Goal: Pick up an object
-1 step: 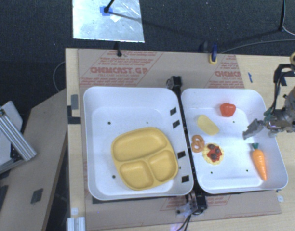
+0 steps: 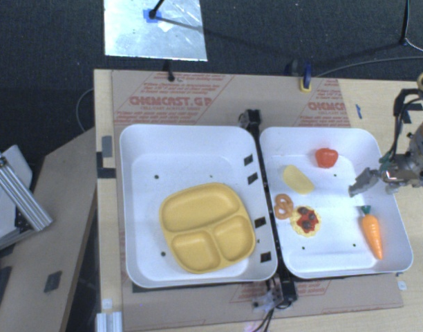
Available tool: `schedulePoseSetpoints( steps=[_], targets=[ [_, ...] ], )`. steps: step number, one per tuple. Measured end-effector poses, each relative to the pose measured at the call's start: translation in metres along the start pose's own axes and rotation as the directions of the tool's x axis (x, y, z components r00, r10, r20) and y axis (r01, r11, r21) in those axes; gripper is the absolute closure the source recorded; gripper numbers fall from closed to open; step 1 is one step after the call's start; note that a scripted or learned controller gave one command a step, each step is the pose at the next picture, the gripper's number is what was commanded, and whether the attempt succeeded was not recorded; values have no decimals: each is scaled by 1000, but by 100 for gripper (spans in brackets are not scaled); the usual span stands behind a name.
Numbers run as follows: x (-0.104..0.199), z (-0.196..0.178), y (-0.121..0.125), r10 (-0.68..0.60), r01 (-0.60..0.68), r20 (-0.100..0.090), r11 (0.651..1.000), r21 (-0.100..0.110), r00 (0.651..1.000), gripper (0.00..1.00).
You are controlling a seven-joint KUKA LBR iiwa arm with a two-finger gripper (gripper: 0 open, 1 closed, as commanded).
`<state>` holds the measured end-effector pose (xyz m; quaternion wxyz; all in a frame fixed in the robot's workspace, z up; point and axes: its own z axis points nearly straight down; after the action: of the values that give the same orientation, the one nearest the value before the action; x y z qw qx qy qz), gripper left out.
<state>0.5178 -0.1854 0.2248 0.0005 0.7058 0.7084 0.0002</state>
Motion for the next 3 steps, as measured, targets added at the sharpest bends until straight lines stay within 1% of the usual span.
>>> schedulePoseSetpoints(
  steps=[1, 2, 3],
  targets=[
    [-5, 61, -1, 2, -2, -1, 1000, 3, 1000, 0],
    [-4, 106, 8, 2, -2, -1, 1000, 2, 1000, 0],
    [-4, 142, 8, 3, -3, -1, 1000, 1, 1000, 0]
  ],
)
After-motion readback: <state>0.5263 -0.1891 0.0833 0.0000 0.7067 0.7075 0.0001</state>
